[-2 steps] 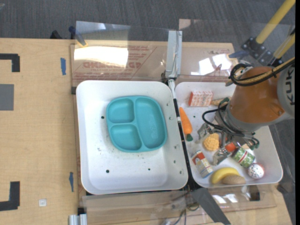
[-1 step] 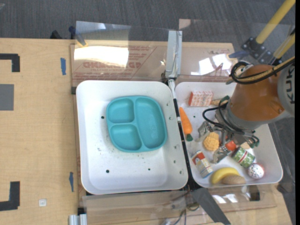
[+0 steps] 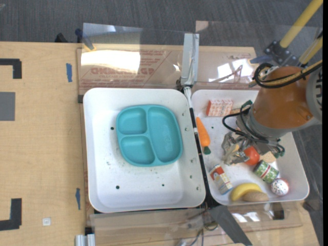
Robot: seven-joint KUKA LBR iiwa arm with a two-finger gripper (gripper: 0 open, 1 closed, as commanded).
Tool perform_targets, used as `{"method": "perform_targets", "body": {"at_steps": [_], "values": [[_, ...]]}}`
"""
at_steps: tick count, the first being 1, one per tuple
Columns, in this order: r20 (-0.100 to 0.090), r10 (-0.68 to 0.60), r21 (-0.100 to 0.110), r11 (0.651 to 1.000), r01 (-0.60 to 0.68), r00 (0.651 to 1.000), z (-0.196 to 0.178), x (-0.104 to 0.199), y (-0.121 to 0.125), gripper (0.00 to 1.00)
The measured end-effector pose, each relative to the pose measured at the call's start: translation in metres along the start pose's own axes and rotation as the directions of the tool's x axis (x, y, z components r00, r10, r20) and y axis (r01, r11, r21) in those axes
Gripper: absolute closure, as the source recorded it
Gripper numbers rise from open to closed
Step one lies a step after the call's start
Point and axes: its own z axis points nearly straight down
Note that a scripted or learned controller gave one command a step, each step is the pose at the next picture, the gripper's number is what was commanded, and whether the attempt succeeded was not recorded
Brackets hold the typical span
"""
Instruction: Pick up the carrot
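Grey carpet surrounds bench (image 3: 36, 137) (two bins), carrot (image 3: 203, 132) in right bin (image 3: 300, 170).

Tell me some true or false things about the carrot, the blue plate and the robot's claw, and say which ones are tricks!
1. The carrot lies in the right bin, close to its left wall. True.
2. The blue plate sits in the same bin as the carrot. False: the plate, with its three sections, is in the left bin.
3. The gripper is holding the carrot. False: the gripper is lower in the right bin beside a red toy, and the carrot lies apart from it.
4. A banana lies near the front edge of the right bin. True.
5. The carrot is on the blue plate. False: it rests on the bin floor.
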Motion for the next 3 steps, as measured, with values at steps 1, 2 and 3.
{"method": "perform_targets", "body": {"at_steps": [1,2,3], "values": [[-0.001,0.0,-0.001,1.0,0.0,1.0,0.001,0.0,0.0,0.0],[-0.012,0.048,-0.009,0.999,-0.048,0.999,0.013,-0.002,-0.01,0.0],[0.001,0.048,-0.002,0.999,-0.048,0.999,0.0,-0.007,-0.012,1.0]]}}
